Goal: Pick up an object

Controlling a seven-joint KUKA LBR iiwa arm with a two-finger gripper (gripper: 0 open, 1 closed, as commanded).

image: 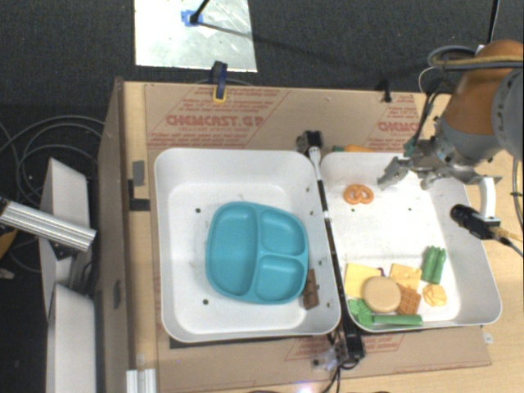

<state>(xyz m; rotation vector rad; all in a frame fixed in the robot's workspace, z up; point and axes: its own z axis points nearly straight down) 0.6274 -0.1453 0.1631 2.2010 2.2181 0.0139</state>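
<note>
My gripper (409, 177) hangs over the back of the right bin (409, 219), its two fingers spread open with nothing between them. A small brown pretzel (358, 193) lies on the bin floor just left of and slightly below the gripper, apart from it. Along the front of this bin lie a yellow cheese slice (357, 278), a round tan bun (382, 294), an orange cracker (404, 275), a green pod (432, 264), a small yellow-orange piece (435, 295) and a green bean (393, 321).
The left bin (184, 187) holds a blue divided plate (256, 252) and a brown piece (311, 289) against its right wall. An orange item (357, 148) lies behind the right bin's back rim. The bare white floor mid-bin offers free room.
</note>
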